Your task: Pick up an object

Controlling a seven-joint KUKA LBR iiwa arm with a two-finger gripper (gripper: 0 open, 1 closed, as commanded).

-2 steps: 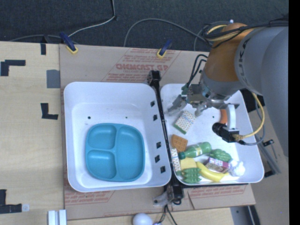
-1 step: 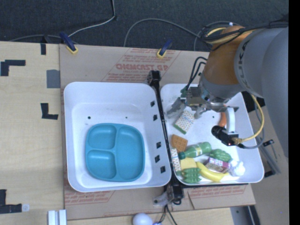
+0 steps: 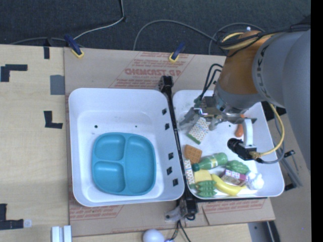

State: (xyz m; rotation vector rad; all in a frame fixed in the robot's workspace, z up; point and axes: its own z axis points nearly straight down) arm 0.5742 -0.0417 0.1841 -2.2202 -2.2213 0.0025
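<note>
A small checkered packet (image 3: 198,130) hangs just below the gripper (image 3: 201,116), apparently pinched between its narrowed fingers above the right bin (image 3: 275,183), the pick seemingly under way, with a cracker (image 3: 192,152) and green bottle (image 3: 212,161) lying lower down.

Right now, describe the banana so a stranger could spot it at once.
Go to the right bin, the one crowded with toy food. Along its near edge lies the banana, beside a green bottle. It is the only curved, plain yellow piece there.
</note>
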